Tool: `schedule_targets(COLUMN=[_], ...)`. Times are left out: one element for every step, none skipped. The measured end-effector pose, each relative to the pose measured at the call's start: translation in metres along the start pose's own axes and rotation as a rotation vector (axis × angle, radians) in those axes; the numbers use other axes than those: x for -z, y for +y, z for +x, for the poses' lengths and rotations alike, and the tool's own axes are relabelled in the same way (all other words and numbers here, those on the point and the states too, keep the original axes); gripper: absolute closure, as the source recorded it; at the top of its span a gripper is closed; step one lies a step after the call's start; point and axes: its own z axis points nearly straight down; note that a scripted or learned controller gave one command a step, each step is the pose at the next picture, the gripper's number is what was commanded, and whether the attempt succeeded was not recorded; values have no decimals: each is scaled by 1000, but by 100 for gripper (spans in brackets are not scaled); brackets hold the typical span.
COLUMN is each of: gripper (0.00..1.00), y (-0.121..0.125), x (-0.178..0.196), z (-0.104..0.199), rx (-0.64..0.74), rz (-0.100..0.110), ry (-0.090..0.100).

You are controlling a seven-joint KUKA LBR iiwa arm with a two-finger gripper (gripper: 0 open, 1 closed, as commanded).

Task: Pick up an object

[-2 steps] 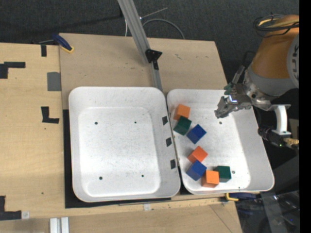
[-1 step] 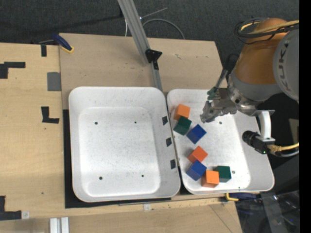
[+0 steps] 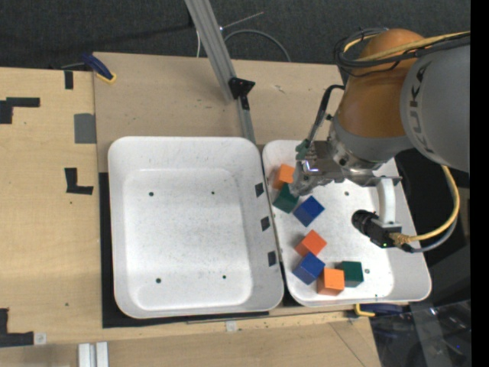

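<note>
The right bin (image 3: 397, 277) holds several small blocks. An orange block (image 3: 284, 175) and a dark green block (image 3: 286, 199) lie near its left wall, with a blue block (image 3: 309, 210) just right of them. Lower down sit an orange block (image 3: 312, 243), a blue block (image 3: 309, 268), an orange block (image 3: 332, 280) and a green block (image 3: 352, 273). My gripper (image 3: 304, 180) reaches down at the upper left of this bin, right beside the top orange block and above the dark green one. The wrist hides its fingertips.
The left bin (image 3: 122, 159) lies next to the right one, sharing a raised divider with black clips (image 3: 265, 222). A metal pole (image 3: 218, 48) slants in from the top. A black cable connector (image 3: 367, 224) hangs over the right bin.
</note>
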Motion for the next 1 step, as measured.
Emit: schedule_targets(gripper=[100], y=[-8], x=[-10], z=[61], rx=[1], rz=[2], ry=[-1])
